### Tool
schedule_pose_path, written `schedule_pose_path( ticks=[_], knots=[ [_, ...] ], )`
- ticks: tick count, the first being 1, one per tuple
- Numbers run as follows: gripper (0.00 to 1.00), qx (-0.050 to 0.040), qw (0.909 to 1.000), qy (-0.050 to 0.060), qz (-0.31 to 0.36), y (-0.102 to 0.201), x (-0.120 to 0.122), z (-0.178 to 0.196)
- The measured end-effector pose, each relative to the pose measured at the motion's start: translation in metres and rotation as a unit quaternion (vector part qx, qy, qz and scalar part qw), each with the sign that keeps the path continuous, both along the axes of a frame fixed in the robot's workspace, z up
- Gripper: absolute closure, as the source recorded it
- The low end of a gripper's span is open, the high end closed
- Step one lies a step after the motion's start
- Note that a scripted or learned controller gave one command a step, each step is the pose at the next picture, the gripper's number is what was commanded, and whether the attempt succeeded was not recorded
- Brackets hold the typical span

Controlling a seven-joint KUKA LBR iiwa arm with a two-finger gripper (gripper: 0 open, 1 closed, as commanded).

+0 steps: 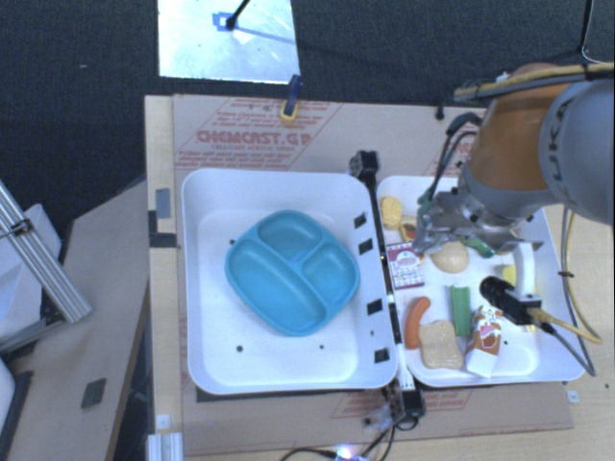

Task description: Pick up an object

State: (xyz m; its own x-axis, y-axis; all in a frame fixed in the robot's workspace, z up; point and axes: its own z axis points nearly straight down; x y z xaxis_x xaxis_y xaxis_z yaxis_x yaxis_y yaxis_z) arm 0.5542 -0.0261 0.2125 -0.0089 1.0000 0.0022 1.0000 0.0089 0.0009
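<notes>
The end effector hangs low over the right bin; whether it is open or closed cannot be told. A pale egg-shaped object lies just below it, near a pink carton.

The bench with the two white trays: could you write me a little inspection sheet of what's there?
Surface: bench bearing left bin and right bin, side by side.
Job's things: right bin holds bread slice, hot dog, green stick, small carton, pale round item.
Clutter: blue divided plate in left bin.
Grippers: gripper low over right bin; fingers unclear.
Cables: black cable beside arm; yellow cable at right.
Surroundings: dark floor, shiny sheet beyond bench.
</notes>
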Motion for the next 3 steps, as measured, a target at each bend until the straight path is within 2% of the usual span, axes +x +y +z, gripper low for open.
schedule_pose_path(
  ticks=[1, 2, 3],
  knots=[
    [1.0, 0.0004, 1.0, -0.001, 0.001, 0.06, -0.009, 0.01],
    [1.0, 0.0003, 1.0, 0.0, 0.001, 0.107, -0.014, 0.015],
    [1.0, -0.0002, 1.0, -0.001, -0.001, 0.134, -0.002, 0.019]
  ],
)
